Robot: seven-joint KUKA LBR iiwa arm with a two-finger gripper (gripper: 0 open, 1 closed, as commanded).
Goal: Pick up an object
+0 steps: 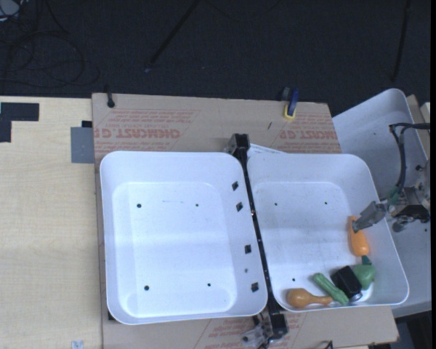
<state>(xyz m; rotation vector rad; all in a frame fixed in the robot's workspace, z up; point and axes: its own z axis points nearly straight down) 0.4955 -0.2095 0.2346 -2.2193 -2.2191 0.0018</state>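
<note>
pale wood tabletop [36, 231] carries a cardboard sheet [203, 126] under two white bins. we note the left bin [109, 195] beside the right bin [312, 167], with a black divider strip [251, 224] between them. we find the objects gathered in the right bin's near right corner: an orange piece [359, 243], a green object [365, 273], a black block [346, 281], a green stick [328, 287] and a tan gourd-shaped toy [305, 298]. the end effector [369, 217] sits at the right rim, just above the orange piece; we cannot tell how wide it stands.
</note>
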